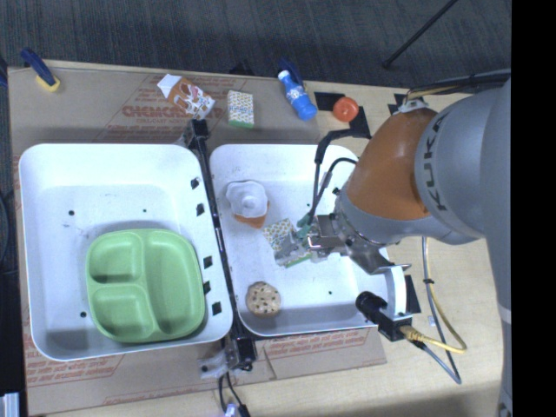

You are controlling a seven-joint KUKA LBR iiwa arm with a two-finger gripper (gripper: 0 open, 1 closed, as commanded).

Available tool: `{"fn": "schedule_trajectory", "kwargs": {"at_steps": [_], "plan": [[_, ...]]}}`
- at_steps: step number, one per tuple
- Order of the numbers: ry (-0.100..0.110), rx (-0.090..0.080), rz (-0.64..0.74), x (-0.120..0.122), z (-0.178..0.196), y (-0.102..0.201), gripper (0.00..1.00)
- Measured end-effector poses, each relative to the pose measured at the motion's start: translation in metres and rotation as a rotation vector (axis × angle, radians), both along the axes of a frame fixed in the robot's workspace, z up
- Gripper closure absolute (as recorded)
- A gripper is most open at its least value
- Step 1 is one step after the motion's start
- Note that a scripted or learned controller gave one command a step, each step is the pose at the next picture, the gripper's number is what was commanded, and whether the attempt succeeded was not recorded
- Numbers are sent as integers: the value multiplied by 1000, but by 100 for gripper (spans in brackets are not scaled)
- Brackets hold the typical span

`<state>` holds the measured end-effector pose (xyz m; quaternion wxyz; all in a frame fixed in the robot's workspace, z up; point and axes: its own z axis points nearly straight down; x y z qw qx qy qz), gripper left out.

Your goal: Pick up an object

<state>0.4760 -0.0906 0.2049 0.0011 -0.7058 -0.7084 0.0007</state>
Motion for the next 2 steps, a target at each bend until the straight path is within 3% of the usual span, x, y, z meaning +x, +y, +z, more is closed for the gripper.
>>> {"fn": "schedule_trajectory", "kwargs": {"at_steps": [1,2], "plan": [[-3,0,3,1,65,58,100],[3,0,4,0,-14,89,100]]}}
